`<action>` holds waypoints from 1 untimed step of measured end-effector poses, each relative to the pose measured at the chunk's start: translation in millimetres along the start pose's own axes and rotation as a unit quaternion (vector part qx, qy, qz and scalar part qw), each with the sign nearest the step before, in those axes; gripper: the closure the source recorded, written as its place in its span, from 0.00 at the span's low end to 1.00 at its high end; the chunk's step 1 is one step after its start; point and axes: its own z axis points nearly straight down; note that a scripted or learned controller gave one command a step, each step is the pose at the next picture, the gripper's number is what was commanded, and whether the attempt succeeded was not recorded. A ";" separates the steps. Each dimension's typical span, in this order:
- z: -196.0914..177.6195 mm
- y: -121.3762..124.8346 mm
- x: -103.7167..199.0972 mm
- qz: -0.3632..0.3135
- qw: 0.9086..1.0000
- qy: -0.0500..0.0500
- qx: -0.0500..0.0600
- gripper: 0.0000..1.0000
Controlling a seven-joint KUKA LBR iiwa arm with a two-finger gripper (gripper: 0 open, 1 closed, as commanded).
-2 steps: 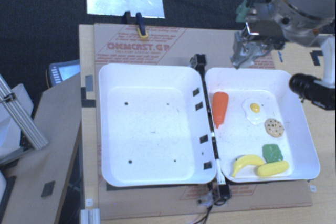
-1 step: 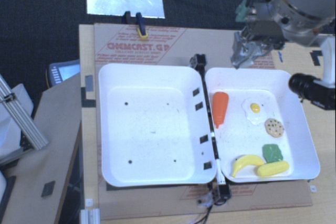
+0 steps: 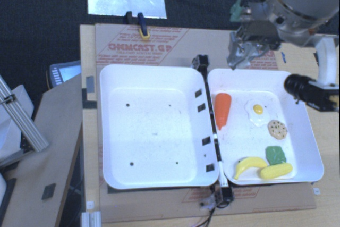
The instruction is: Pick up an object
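The hand (image 3: 241, 58) hangs above the right bin's (image 3: 313, 159) far edge, grip state impossible to tell, well apart from the carrot (image 3: 222, 109)

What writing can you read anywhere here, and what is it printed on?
"CHEMCAST G P": red print on the brown board under the two white bins; the last letters are blurry, so that ending is uncertain.
Fainter red print on the same board near the gripper: too blurred to read.

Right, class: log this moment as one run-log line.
gripper: above right bin's far edge, holding nothing | right bin: carrot, egg, cookie, banana | pick: not yet done
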 end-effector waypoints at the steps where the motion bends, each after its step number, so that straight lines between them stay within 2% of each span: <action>1: 0.0 0.0 11.9 0.000 1.000 0.000 0.000 1.00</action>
